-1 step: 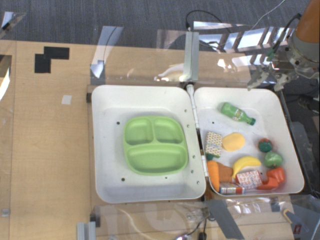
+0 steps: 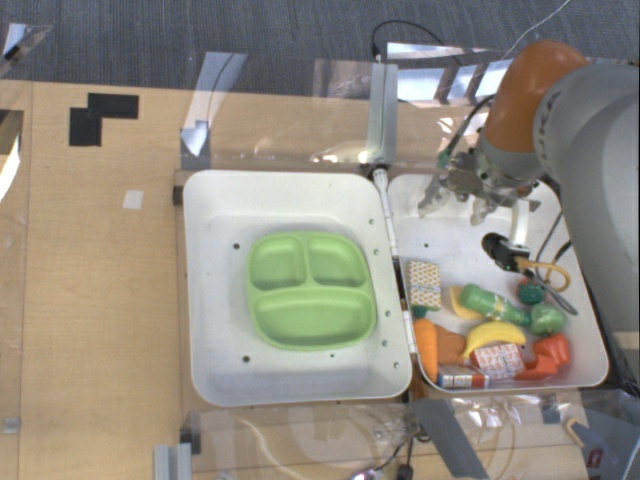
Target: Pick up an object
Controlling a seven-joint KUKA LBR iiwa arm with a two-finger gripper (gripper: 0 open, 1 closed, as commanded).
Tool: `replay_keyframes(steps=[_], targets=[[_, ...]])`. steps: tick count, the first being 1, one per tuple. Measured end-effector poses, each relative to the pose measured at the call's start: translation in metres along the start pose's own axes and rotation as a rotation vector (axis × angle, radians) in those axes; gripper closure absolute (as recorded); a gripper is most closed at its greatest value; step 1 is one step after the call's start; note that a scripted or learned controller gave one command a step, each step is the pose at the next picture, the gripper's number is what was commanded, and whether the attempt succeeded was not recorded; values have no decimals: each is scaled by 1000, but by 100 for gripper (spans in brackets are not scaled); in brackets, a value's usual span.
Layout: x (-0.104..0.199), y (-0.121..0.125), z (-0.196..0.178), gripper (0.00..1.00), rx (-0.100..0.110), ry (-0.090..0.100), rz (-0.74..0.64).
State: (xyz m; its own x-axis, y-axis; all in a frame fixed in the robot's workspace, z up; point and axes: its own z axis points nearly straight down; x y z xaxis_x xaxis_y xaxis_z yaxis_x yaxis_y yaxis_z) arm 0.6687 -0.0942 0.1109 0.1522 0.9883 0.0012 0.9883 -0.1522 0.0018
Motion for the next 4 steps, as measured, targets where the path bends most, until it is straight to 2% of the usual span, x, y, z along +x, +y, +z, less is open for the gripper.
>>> replay_keyframes(steps=[1, 2, 3, 4], targets=[[-83, 15, -41, 0, -7, -2, -46], [-59, -71, 8, 0, -3, -1, -537], [-50, -170, 19, 0, -17, -6, -650], [-48, -168, 9, 100, -23, -6, -649]])
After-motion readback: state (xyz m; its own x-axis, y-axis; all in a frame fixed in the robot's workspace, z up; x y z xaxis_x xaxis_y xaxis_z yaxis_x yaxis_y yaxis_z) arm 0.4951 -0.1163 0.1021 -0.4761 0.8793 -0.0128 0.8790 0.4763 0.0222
